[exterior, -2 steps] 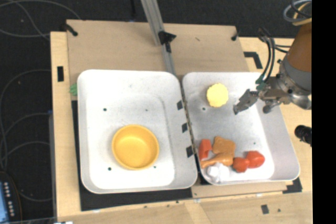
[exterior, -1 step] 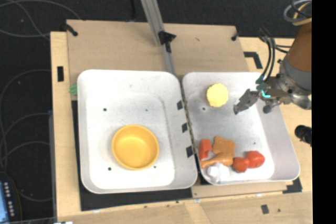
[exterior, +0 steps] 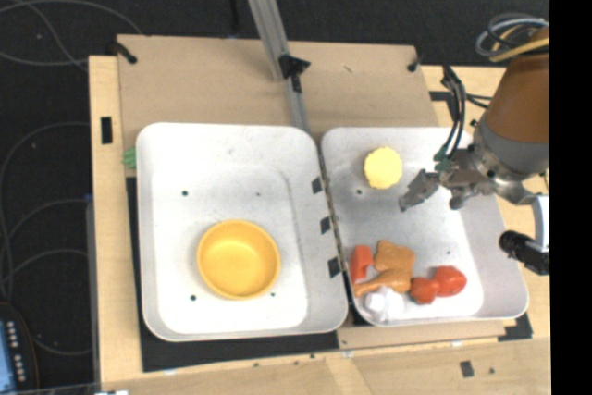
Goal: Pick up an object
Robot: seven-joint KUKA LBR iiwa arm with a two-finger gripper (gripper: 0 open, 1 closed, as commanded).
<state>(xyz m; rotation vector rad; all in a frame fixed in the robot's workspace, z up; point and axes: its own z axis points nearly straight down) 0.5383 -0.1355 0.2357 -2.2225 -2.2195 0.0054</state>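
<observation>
Over the right bin [exterior: 490, 236] the gripper [exterior: 435, 190] hangs with its fingers spread, nothing between them, above bare bin floor. The nearest pickable thing, a pale yellow ball [exterior: 383, 168], sits just to the gripper's left, apart from the fingers.

The other candidates crowd the bin's near edge: an orange carrot-like piece [exterior: 360, 260], a tan toy [exterior: 395, 262], a red piece [exterior: 438, 283] and something white [exterior: 384, 305] in the corner, all touching or overlapping. The left bin [exterior: 166, 162] holds a yellow bowl [exterior: 239, 258], well apart from the arm.

Risks, as I judge them:
- Straight descent from here likely closes on air, since the fingers are beside the ball, not around it.
- The ball is round, so an off-centre pinch could squirt it away or roll it toward the bin divider.
- Going for the cluster risks catching two items or wedging a finger between them.
- The white item looks soft and sits against the bin wall, so the fingers may hit the rim.
</observation>
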